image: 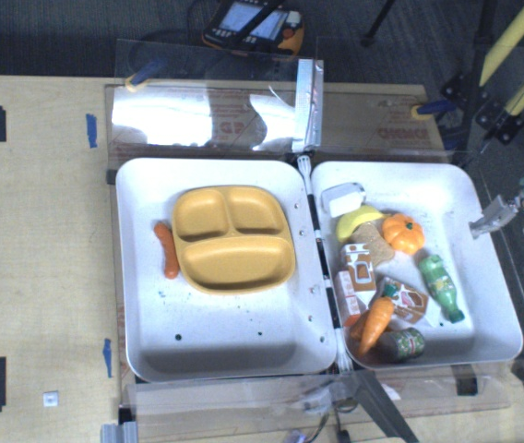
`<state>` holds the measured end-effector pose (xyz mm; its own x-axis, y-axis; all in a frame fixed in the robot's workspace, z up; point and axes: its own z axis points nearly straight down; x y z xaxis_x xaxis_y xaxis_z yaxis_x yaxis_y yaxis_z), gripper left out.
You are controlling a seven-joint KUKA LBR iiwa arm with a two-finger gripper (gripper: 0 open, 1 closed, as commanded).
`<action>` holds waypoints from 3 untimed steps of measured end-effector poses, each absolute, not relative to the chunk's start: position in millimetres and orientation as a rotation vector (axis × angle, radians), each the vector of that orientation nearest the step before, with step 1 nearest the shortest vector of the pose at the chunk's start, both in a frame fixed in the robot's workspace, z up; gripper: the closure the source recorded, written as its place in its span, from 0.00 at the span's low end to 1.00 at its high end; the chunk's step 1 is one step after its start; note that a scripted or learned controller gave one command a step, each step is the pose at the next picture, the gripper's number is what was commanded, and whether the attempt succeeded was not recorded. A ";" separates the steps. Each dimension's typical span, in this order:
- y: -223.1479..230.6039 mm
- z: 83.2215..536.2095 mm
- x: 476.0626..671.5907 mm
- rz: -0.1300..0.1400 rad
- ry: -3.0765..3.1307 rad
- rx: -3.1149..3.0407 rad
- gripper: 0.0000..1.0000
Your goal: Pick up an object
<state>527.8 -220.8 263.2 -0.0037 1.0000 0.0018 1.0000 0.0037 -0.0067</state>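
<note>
Objects (387, 275) lie in the right bin (483, 330), left of the claw (520, 209); its state unclear.

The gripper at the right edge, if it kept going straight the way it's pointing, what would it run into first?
The gripper points left over the right bin. Going straight on, it would probably cross bare bin floor and meet the orange pumpkin first, with the green bottle just below that line. Its height above the bin is unclear, so it might pass over.

The pincer (505, 212) sits at the view's right edge, holding nothing.
</note>
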 end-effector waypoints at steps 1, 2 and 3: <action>-223.2 244.6 581.8 0.005 -2.094 -2.341 0.00; -193.5 97.3 565.8 0.004 -2.082 -2.349 0.00; -188.0 85.4 538.6 -0.010 -1.948 -2.465 0.00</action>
